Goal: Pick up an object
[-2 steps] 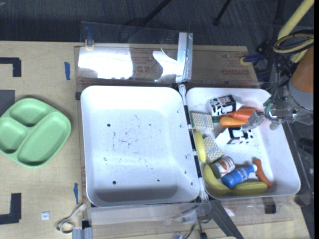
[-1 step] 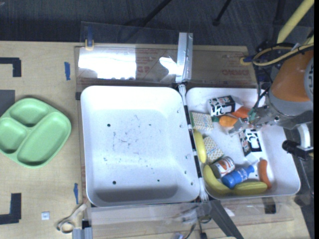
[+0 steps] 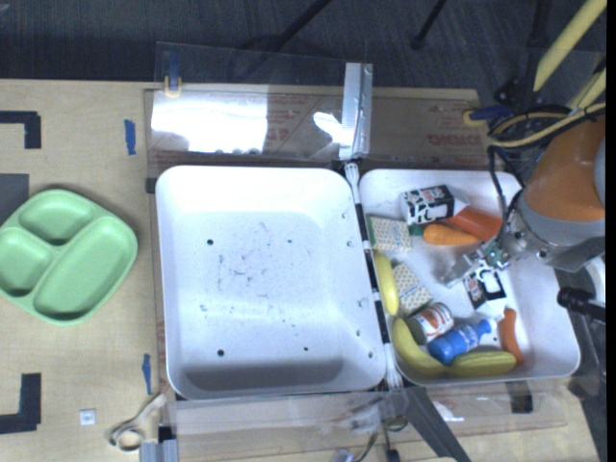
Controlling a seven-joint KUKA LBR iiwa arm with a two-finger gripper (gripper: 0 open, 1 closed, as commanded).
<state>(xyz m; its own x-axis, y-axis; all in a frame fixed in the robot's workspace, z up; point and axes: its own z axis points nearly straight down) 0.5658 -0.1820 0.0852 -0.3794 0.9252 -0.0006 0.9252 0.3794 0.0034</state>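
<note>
The right bin holds several objects. A black-and-white carton stands at its back, with an orange carrot-shaped piece and a red-orange piece just in front. A yellow banana lies along the left wall and another along the front. Between them are a small can and a blue bottle. My gripper reaches in from the right, low over the middle of this bin. It is below the carrot piece and above the blue bottle. Nothing is visibly lifted by it.
The left bin sits beside the right one, sharing a middle wall. A green divided plate rests on the bench at far left. A clear plastic panel stands behind the left bin. An orange tool lies by the right bin's front corner.
</note>
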